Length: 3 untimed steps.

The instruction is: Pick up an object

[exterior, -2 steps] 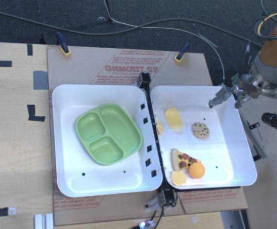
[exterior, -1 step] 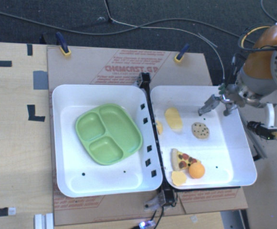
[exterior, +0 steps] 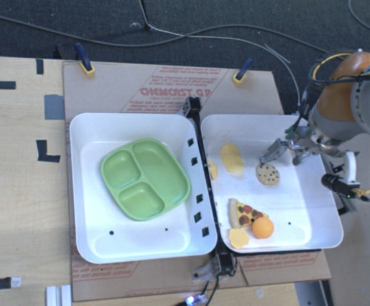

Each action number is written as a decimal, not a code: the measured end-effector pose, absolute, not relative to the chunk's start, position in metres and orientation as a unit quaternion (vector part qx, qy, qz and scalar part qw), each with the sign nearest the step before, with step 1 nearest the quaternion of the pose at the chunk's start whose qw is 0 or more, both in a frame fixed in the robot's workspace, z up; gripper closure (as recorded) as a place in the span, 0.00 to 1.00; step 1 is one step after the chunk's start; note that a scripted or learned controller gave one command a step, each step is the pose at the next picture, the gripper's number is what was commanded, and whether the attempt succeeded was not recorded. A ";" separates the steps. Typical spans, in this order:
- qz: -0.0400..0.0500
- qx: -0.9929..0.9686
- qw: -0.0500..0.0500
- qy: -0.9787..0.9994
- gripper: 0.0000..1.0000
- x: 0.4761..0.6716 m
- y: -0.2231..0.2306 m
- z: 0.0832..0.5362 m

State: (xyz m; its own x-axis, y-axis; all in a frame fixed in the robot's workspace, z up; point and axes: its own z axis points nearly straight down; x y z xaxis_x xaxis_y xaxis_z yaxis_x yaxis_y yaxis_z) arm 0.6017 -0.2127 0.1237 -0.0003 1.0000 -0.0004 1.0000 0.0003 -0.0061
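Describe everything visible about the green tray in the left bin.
The green tray is a light green, plastic-looking divided plate with rounded corners and a raised rim. It has three compartments: one long one along its upper right side and two smaller ones beside it. All three look empty. It lies flat, right side up, on the floor of the left bin, turned at a slant to the bin's walls, roughly in the middle. Nothing but the bin floor touches it.

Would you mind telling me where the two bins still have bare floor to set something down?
Left bin: a strip along the near wall, below the green divided plate. Right bin: the far-left corner above the yellow piece, and the right side beyond the cookie. Crowded: near-left corner, with pizza slice, orange.
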 end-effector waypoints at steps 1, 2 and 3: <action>0.001 -0.706 -0.001 -0.708 0.00 0.602 -0.212 0.083; 0.000 -0.706 -0.004 -0.708 1.00 0.604 -0.213 0.097; -0.001 -0.707 -0.001 -0.708 1.00 0.603 -0.211 0.160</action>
State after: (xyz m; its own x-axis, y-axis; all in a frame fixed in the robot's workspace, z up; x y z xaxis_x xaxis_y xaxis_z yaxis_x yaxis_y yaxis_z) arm 0.6032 -0.2115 0.1603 -0.0013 1.0000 -0.0009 1.0000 0.0013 0.0030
